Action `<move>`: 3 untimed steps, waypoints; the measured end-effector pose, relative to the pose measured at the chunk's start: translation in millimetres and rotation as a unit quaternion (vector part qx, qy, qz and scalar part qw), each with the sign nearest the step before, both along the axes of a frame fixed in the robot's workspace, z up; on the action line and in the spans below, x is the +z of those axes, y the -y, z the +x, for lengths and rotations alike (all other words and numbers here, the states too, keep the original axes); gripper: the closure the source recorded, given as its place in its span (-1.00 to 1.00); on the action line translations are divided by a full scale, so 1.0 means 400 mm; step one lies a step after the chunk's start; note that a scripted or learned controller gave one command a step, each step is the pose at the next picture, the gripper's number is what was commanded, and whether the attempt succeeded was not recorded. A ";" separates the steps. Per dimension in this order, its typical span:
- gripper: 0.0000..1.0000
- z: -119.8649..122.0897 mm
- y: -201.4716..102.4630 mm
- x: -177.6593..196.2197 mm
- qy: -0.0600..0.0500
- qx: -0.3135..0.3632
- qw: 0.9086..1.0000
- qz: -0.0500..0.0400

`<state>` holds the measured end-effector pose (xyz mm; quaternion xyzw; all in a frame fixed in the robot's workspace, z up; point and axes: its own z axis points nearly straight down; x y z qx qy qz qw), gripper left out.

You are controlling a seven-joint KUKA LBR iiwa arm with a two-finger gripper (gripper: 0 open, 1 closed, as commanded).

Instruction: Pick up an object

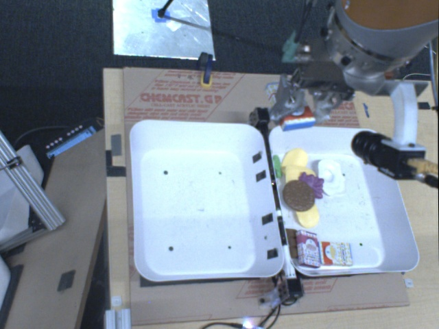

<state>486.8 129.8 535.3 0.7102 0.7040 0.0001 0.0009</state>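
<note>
My gripper point(302, 112) hangs over the far left corner of the right bin point(394, 214). A small white box with red and blue stripes point(300, 123) sits between its fingertips, lifted just above the bin's rim. In the bin below lie a yellow piece point(295, 160), a brown round disc point(299, 195), a purple toy point(312, 181), a white object point(332, 173), a second yellow piece point(309, 217), a green bit point(277, 164), a red carton point(308, 248) and an orange-and-white packet point(337, 253).
The left bin point(140, 184) stands beside the right one, joined along a black hinge strip point(274, 197). A black cylinder point(376, 151) on the arm juts over the right bin's far right side. A yellow-and-blue clamp point(205, 70) sits behind the bins.
</note>
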 end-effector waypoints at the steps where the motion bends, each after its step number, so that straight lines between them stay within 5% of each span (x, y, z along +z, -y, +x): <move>1: 1.00 -0.003 -0.143 -0.408 -0.008 0.008 1.000 -0.002; 2: 1.00 0.023 -0.065 -0.082 0.007 0.004 1.000 0.003; 3: 1.00 -0.006 -0.192 -0.389 -0.006 0.008 1.000 -0.001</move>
